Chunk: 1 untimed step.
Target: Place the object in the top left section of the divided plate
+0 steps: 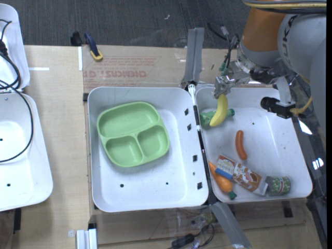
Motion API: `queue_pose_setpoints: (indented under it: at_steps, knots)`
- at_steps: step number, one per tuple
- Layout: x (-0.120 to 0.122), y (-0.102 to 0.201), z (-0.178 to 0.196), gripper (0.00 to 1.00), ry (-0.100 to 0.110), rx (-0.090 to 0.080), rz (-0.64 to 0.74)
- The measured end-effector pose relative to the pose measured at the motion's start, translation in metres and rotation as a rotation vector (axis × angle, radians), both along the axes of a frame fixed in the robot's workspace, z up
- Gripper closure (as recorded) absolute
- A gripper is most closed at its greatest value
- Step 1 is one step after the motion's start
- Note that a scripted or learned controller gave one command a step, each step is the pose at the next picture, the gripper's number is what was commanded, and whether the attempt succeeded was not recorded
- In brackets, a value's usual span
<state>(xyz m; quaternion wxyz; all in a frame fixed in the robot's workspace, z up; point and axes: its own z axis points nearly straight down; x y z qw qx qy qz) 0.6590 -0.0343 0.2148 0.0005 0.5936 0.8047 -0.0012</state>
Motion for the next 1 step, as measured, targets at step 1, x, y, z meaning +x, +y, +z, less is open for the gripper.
queue_pose_setpoints:
  at_steps: [1]
  knots:
    - [-0.0004, 0.0776, -0.0208, 1.00, 0.002, 0.001, 0.011]
